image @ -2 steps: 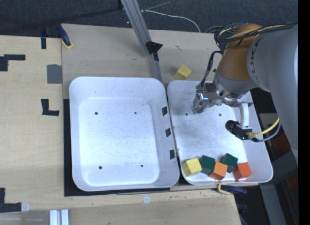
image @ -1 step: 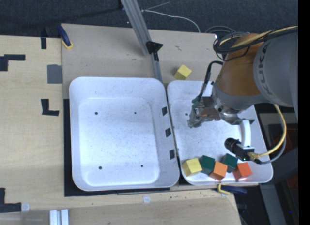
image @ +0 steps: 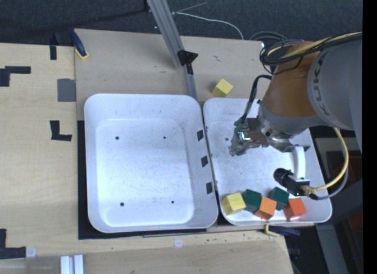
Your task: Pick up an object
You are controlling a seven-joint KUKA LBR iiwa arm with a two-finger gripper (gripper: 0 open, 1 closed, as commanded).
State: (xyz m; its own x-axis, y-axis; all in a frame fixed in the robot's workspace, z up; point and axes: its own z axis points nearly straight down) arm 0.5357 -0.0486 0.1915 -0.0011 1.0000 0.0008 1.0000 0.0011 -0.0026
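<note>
Jaws: cannot tell whether open or closed; dark and blurred from above, nothing visibly between them.
Gripper [image: 241, 144]: low over the right bin [image: 219, 149], above bare white floor in its upper-left part, touching none of the blocks.
Wrist and arm: orange band [image: 288, 93] above the gripper, grey body reaching in from the right; black and yellow cables looping beside it.
Nearest candidates: cluster along the right bin's near edge, well apart from the gripper — yellow block [image: 234, 202], dark green block [image: 252, 198], orange block [image: 267, 207], second green block [image: 279, 196], red block [image: 295, 207], packed close, several touching.
Stray piece: another yellow cube [image: 222, 87] on the bench just beyond the right bin's far rim, outside both bins.
Left bin [image: 94, 161]: white, speckled, a few small dark dots on its floor.
Progress: early; no grasp achieved as far as can be seen, all blocks resting on surfaces.
Left to do: shift toward the near-edge cluster, descend on one block, close, lift clear.
Likely difficulty: tight packing against the rim, little room for fingers around a single block.
</note>
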